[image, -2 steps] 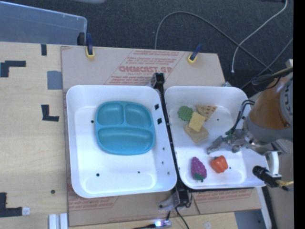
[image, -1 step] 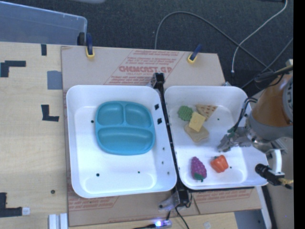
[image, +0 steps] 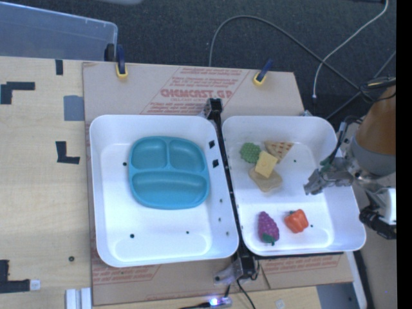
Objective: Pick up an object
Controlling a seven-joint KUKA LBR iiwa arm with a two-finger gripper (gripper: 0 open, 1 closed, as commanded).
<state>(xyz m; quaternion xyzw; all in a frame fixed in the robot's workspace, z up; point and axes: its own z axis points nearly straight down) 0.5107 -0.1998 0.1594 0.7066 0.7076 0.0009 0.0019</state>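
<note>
Red print reading "CHEMCAST GP" repeats across the brown cardboard sheet (image: pixel 193 92) that lies on the surface under both white bins. The left bin (image: pixel 106 192) holds a blue divided plate (image: pixel 169 172), while the right bin (image: pixel 322 131) holds a green broccoli piece (image: pixel 250 152), a cracker (image: pixel 280 149), a yellow cheese block (image: pixel 266 165) on a tan slice, purple grapes (image: pixel 268 226) and a red pepper (image: pixel 296 221). The end effector (image: pixel 315 184) hovers over the right bin's right side, near the pepper but apart from it, and whether it is spread or pressed together cannot be told.

Two white bins (image: pixel 103 172); the left holds a light blue divided plate (image: pixel 169 172), the right a green piece (image: pixel 250 152), yellow block (image: pixel 266 165), tan wedge (image: pixel 279 149), purple grapes (image: pixel 268 226), orange-red pepper (image: pixel 296 221)
</note>
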